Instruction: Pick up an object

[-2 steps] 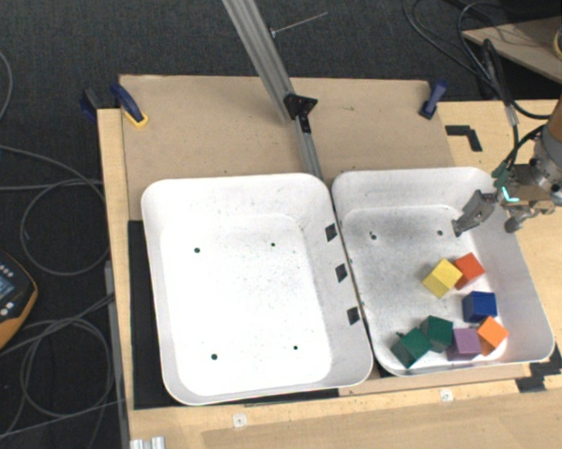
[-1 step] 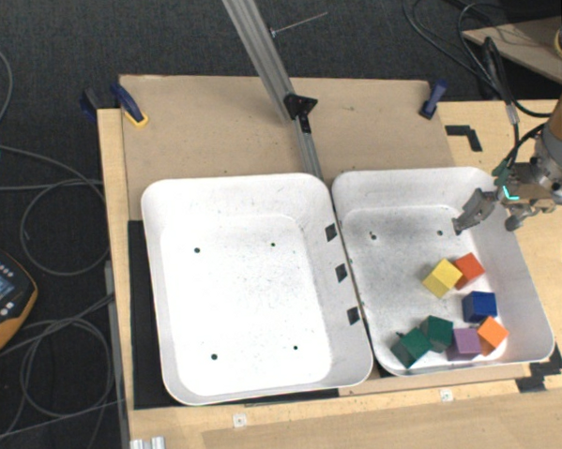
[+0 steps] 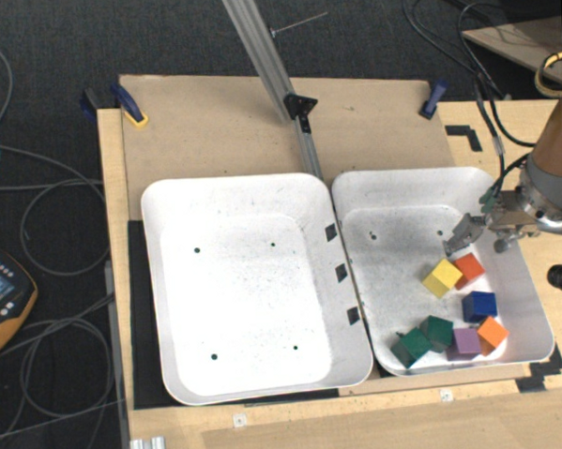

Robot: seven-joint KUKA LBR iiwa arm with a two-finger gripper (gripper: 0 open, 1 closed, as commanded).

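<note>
Camera view: on the tabletop [image 3: 256, 107], the left bin [image 3: 171, 272] offers wide bare floor. The right bin [image 3: 383, 199] is bare along its far and left parts; the blocks crowd its near-right corner. Left to right: two dark green blocks [image 3: 424, 338], a yellow block [image 3: 444, 278] turned diagonal to the walls, a purple block [image 3: 467, 341], a red-orange block [image 3: 469, 268], a blue block [image 3: 479, 305], an orange block [image 3: 492, 332]. The tool [image 3: 477, 237] hovers just above the yellow and red-orange blocks, fingers spread, grasping nothing. No legible writing.

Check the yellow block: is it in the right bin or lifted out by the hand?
In the bin. The yellow block lies on the right bin floor beside the red block, just below the hand.
</note>
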